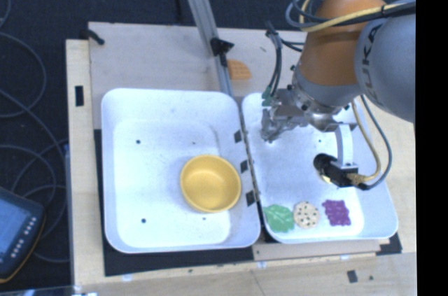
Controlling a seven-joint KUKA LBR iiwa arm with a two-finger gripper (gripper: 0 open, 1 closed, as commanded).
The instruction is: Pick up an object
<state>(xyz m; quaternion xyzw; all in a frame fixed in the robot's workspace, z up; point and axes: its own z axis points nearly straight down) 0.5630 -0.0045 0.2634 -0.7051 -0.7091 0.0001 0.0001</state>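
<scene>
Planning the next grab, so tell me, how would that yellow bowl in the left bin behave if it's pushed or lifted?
The yellow bowl looks like thin, rigid plastic, probably light. Sitting upright on its base, it should slide rather than roll. Its smooth curved wall may slip from the claw.

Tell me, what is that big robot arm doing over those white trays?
The grey and orange arm reaches in from the right and holds its gripper over the right bin, near its top left corner. Nothing sits in the gripper. Along that bin's near edge lie a green piece, a spotted cookie-like disc and a purple piece. A yellow bowl rests in the left bin. No object has been picked up yet.
</scene>
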